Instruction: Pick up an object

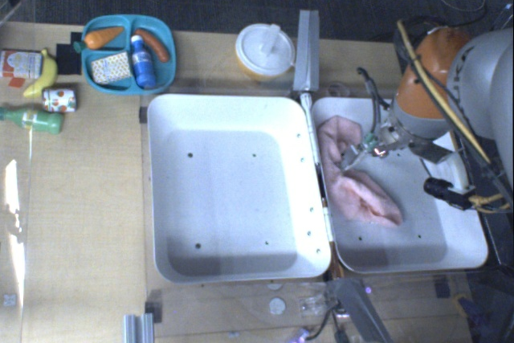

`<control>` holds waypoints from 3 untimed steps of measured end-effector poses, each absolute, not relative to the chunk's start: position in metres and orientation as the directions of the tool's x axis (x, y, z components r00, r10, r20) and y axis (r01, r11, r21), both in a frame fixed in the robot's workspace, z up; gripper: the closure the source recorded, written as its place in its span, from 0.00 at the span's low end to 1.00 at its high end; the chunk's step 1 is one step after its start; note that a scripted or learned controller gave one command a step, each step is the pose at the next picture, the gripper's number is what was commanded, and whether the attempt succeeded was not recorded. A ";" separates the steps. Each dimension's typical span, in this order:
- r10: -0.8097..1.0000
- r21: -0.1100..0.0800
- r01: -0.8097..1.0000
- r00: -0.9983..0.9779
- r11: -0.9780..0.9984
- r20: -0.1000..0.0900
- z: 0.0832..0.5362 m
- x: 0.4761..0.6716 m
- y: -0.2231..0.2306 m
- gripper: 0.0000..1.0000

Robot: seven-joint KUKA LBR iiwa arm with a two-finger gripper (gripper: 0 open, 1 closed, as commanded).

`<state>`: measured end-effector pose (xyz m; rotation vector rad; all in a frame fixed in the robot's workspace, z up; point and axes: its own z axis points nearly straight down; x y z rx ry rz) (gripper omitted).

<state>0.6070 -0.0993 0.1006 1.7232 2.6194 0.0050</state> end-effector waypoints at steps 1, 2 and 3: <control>0.920 0.014 0.920 -0.392 0.392 -0.007 0.091 0.576 -0.110 0.00; 0.874 0.009 0.874 -0.486 0.486 -0.007 0.091 0.658 -0.095 0.00; 0.871 0.014 0.871 -0.492 0.492 -0.009 0.103 0.660 -0.093 1.00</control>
